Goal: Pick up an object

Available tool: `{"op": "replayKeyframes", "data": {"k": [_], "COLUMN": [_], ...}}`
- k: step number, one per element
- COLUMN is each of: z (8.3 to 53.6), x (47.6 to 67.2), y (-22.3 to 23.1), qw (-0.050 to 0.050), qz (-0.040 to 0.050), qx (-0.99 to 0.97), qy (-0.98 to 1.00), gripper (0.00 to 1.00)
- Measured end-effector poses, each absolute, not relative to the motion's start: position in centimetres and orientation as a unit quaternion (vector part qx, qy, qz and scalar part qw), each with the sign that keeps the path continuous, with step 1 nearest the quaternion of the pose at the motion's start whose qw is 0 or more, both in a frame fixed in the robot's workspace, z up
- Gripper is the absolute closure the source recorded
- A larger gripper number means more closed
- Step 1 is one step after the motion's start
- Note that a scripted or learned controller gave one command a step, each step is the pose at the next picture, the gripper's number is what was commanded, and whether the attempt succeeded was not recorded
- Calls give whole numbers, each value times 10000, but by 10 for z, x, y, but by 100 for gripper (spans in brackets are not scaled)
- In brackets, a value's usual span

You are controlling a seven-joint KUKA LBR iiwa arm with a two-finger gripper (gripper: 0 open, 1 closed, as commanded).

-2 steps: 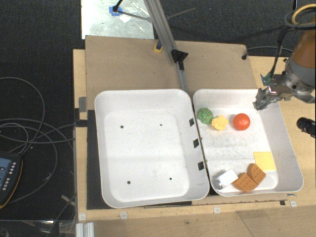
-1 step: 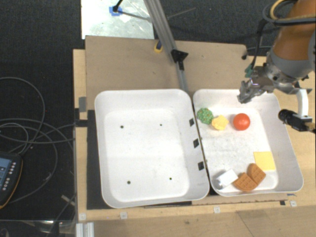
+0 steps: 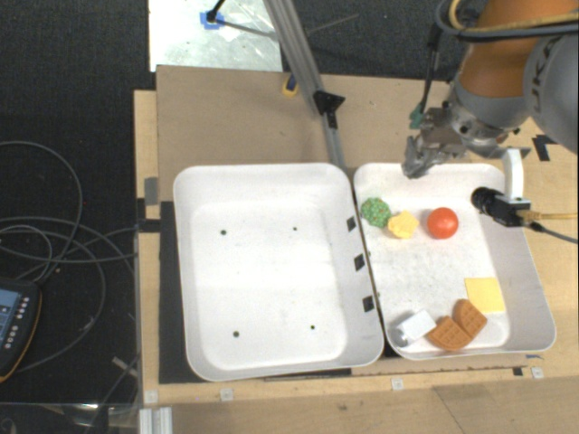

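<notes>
The arm [image 3: 516,52] is reaching in from the right, and its jaws [image 3: 418,163] are hanging over the far rim of the right bin [image 3: 525,269], near that bin's far left corner. Whether the jaws are wide or narrow cannot be told from this angle, and nothing is showing between them.

In the right bin, three things are lying in a row near the far end: a green piece [image 3: 375,212] at the left, a yellow piece [image 3: 403,225] just beside it, and a red ball [image 3: 441,222] a little apart to the right. All three are sitting nearer the camera than the jaws and apart from them. Toward the near end, a yellow block [image 3: 485,294] is lying by the right wall, two brown waffles [image 3: 459,326] are overlapping below it, and a white piece [image 3: 415,326] is resting just left of the waffles.

The left bin [image 3: 194,269] is sitting beside the right one on the brown surface [image 3: 226,116].
</notes>
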State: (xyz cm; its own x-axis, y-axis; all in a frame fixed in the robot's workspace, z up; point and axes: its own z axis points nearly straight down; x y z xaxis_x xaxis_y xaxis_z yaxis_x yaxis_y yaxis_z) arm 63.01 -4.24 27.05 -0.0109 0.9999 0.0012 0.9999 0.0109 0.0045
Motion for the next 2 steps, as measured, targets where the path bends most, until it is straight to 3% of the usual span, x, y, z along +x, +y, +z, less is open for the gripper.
{"op": "replayKeyframes", "data": {"k": [1,2], "z": [251,238], "x": [634,659], "y": [10,61], "qw": [-7,3], "qz": [7,16], "qx": [7033,7033], "qy": [7109,7109], "gripper": [100,100]}}
